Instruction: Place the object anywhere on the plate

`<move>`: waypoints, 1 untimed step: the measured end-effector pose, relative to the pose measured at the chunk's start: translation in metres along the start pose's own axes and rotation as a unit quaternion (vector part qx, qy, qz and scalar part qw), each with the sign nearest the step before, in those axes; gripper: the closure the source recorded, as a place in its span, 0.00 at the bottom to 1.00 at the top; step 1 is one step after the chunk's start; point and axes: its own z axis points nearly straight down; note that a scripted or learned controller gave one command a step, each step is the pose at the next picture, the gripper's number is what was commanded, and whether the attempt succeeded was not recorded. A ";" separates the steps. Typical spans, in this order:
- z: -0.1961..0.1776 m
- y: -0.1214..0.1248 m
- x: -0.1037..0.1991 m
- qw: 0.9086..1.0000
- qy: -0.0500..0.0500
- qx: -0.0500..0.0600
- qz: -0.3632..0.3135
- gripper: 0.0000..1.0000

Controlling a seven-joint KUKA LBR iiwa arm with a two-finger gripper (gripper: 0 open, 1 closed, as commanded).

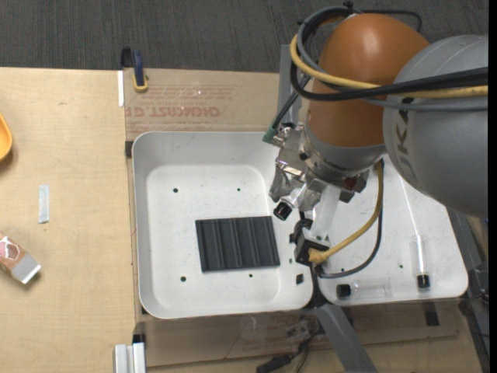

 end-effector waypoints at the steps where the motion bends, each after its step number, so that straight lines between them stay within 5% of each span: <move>1: 0.025 0.043 0.041 1.000 -0.001 0.001 0.006 1.00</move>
